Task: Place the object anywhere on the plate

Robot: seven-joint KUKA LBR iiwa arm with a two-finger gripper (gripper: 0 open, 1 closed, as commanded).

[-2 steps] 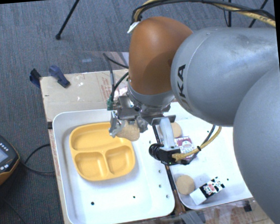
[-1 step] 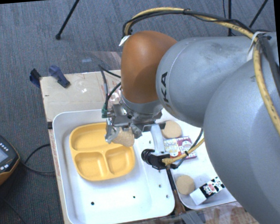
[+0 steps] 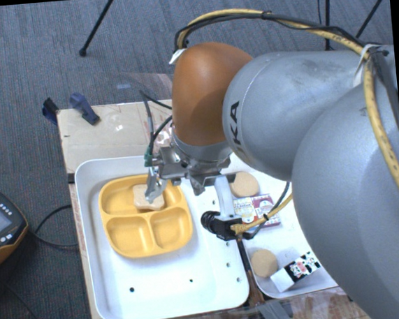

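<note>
The gripper (image 3: 154, 186) hangs over the far compartment of the yellow plate (image 3: 126, 241), its fingers closed on a pale, flat bread-like piece (image 3: 147, 197) that touches or nearly touches the plate's floor. The plate lies toward the far edge of the left bin (image 3: 163, 292). The piece looks light, soft and crumbly, so a gentle hold across its thin edges suits it best. In the right bin (image 3: 265, 290) lie two round cookies (image 3: 244, 184) and small cartons (image 3: 257, 206).

Wooden bench (image 3: 106, 133), two white bins (image 3: 105, 269) side by side
</note>
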